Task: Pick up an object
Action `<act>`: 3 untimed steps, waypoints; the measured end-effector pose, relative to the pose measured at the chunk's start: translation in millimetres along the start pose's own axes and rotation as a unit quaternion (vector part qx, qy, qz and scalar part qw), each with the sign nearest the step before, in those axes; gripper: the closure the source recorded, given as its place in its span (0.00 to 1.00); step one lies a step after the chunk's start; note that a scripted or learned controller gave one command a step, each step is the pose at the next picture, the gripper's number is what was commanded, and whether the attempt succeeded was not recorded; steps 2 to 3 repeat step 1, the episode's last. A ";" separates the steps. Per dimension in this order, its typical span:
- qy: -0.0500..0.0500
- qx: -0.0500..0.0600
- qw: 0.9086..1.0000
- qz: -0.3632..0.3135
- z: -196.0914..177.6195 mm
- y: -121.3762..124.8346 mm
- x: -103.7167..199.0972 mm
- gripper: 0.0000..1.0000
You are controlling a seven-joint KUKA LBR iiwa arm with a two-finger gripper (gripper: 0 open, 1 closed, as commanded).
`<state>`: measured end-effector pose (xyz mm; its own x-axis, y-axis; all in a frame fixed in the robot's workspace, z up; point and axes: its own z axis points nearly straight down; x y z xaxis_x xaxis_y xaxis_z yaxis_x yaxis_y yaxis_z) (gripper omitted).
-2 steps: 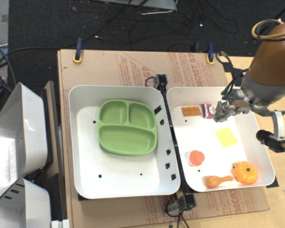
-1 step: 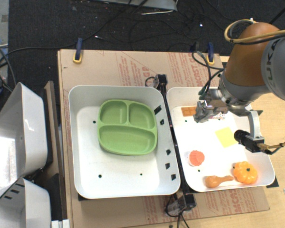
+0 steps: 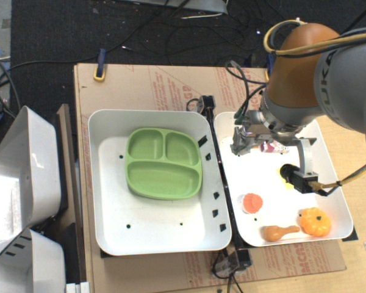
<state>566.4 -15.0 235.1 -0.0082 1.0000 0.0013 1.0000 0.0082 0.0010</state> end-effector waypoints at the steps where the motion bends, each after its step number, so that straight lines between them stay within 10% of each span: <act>1: 0.000 0.000 1.000 -0.001 -7.0 -4.5 58.3 1.00; 3: 0.000 0.000 1.000 -0.001 -7.0 -4.5 58.3 1.00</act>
